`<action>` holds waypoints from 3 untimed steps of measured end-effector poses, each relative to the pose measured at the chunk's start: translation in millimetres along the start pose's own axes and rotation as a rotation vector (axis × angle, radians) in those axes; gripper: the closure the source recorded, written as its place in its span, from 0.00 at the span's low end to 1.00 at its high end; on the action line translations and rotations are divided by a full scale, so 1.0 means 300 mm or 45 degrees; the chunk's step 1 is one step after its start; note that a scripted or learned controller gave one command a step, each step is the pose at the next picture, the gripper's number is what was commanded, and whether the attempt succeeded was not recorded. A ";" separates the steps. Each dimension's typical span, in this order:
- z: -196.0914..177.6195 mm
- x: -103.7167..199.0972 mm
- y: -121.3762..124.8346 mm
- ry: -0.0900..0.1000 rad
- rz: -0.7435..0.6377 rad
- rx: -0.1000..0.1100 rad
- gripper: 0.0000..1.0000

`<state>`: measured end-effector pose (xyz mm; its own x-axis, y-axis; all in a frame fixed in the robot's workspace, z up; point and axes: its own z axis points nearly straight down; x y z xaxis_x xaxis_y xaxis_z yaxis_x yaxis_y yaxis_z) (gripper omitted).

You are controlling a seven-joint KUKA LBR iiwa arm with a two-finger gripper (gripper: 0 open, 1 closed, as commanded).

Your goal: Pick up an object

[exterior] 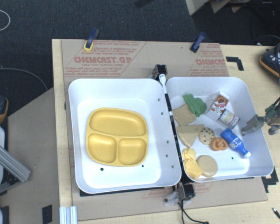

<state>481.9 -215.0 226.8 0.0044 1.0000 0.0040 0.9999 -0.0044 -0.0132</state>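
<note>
The claw [257, 124] sits at the outer wall of the right-hand shallow white plastic bin [259, 107], low over its rim; whether it is open or closed I cannot tell, since its parts blur against the bin edge, and nothing can be seen held in it.

Taking the small blue plastic bottle with a white cap [235, 143] as landmark: it lies on its side on the bin floor, just inward of the claw and the nearest thing to it. Beside it, toward the bin's middle, is a brown ring-shaped toy doughnut [219, 144], then a pale speckled round cookie [206, 135]. Further from the camera than the bottle lies a small red-and-white carton [220, 104]. A green lumpy toy [195, 104] rests well apart from the bottle, near the divider.

The left-hand white bin [79, 97] carries a yellow three-compartment plastic plate [116, 136].

The bottle looks light and stiff but smooth and round, so likely to roll or slip; a grip across its body at mid-length seems safest.
</note>
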 end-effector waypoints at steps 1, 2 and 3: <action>-0.021 0.002 0.010 -0.005 -0.005 -0.016 0.00; 0.164 -0.006 0.042 -0.001 -0.006 -0.009 0.00; 0.365 -0.002 0.015 0.000 -0.005 -0.008 0.00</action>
<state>484.8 -215.3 117.4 0.0006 1.0000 0.0038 1.0000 -0.0006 -0.0071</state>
